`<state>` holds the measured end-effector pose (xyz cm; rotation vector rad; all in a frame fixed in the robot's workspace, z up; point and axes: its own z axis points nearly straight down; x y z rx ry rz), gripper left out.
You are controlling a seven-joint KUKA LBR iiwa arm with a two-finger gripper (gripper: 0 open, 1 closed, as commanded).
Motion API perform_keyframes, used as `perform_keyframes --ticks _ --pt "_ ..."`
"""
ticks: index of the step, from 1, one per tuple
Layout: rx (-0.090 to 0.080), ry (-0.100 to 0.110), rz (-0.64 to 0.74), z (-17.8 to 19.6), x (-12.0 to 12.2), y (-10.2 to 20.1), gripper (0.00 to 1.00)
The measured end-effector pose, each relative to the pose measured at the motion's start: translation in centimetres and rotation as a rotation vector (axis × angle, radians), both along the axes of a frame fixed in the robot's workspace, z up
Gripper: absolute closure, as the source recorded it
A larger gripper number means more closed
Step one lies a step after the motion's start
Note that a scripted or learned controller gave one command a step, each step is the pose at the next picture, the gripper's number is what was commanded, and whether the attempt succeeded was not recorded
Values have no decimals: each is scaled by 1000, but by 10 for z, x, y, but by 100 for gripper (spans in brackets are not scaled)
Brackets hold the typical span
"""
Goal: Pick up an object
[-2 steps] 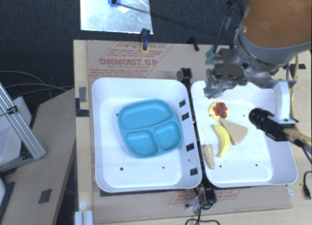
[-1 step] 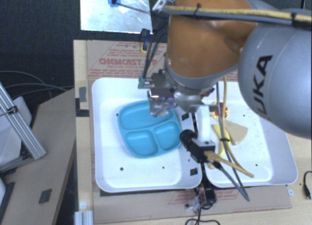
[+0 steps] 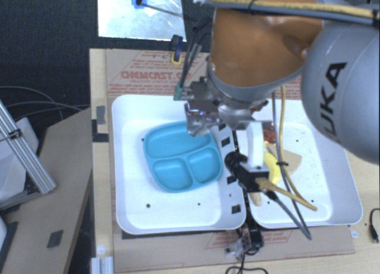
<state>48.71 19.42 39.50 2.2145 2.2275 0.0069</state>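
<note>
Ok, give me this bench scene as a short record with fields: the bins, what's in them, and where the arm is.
left bin: holds a blue divided tray with three compartments, lying flat
right bin: holds a yellow object near its left wall, partly hidden by cables
arm: reaches in from the right, wrist over the divide between the bins
gripper: over the tray's upper right edge; finger state cannot be told

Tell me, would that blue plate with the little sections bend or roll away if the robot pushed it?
The blue plate looks like moulded plastic, so probably stiff and light. It lies flat in the left bin, so it would likely slide, not roll.
</note>
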Motion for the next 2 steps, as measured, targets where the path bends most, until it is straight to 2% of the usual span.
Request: perform_keyframes --ticks 1,2 --pt "-3 -2 -12 27 3 -80 100" --pt "-2 3 -5 -45 38 -55 100"
